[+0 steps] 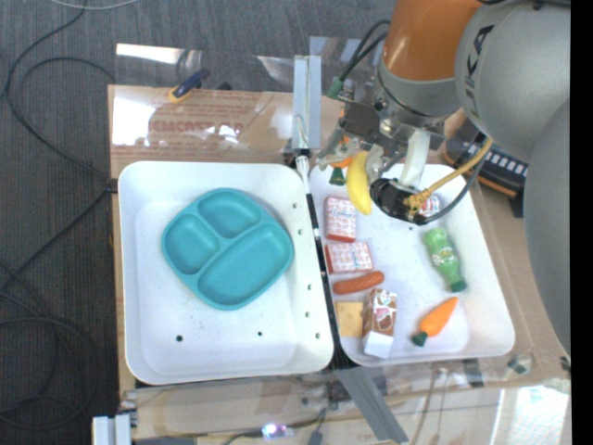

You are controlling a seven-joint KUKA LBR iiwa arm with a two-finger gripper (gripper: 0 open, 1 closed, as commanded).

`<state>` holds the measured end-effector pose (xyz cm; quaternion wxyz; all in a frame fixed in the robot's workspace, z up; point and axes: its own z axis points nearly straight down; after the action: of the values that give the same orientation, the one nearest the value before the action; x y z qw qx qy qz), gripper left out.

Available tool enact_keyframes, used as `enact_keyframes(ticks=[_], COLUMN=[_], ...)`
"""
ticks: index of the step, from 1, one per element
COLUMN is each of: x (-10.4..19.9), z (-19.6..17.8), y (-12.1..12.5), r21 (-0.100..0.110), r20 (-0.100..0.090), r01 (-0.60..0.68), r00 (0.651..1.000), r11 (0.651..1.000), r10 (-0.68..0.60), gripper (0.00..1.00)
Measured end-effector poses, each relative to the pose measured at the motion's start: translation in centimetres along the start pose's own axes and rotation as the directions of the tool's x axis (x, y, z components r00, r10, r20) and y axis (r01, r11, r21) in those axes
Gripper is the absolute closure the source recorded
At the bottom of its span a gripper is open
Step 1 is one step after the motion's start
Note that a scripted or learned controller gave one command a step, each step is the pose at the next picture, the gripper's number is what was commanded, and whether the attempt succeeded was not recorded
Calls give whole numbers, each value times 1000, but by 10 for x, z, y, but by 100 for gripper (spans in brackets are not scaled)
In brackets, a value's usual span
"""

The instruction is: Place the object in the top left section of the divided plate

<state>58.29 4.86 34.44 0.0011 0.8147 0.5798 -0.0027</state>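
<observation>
Centrally, smooth teal three-section plate [228, 247].

Divided plate [228, 247]: teal, in the left white bin [148, 341]. Right white bin [486, 327] contents: yellow banana [358, 185], green bottle [444, 259], orange carrot [437, 317] with green top, red-brown sausage [358, 283], two red-and-white checked packets [341, 219]. Arm [435, 26]: grey, orange band

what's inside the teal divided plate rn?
Nothing visible in any section of the divided plate; it sits in the left bin. The banana is over the right bin, at the gripper. Grip itself is hidden.
</observation>
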Motion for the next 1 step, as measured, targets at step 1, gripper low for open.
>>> enact_keyframes(ticks=[1], x=[60], z=[71], y=[-15], r21=[2], r20=[0], r01=[196], r00=[981], r11=[981], r10=[-196], gripper=[100])
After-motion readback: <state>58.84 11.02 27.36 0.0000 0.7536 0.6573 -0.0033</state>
